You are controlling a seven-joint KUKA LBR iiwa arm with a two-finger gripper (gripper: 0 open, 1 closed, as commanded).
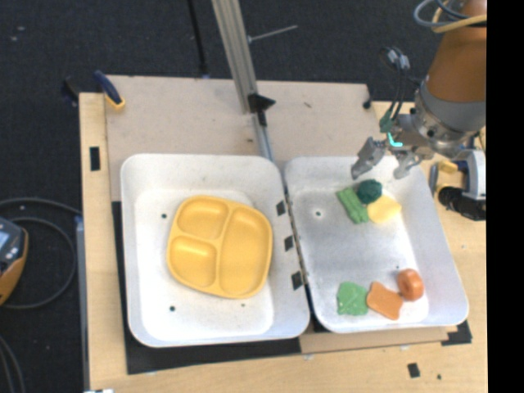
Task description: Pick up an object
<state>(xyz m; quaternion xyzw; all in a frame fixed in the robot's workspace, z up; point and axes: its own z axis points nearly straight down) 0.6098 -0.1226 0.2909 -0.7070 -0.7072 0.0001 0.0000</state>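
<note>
The right bin (327,244) holds several small items. Near its far side lie a dark green ball (369,191), a ribbed green piece (353,204) and a yellow lump (384,210), bunched together. At its near edge sit a green piece (352,299), an orange wedge (384,300) and an orange-red block (410,284). My gripper (383,163) hangs over the bin's far right corner, just above the dark green ball. Its two fingers (363,160) are spread apart, with nothing between them.
The left bin (147,195) carries a yellow divided plate (219,245). An aluminium post (236,47) rises behind the bins. The arm's orange band (458,64) stands at the right edge, with cables nearby.
</note>
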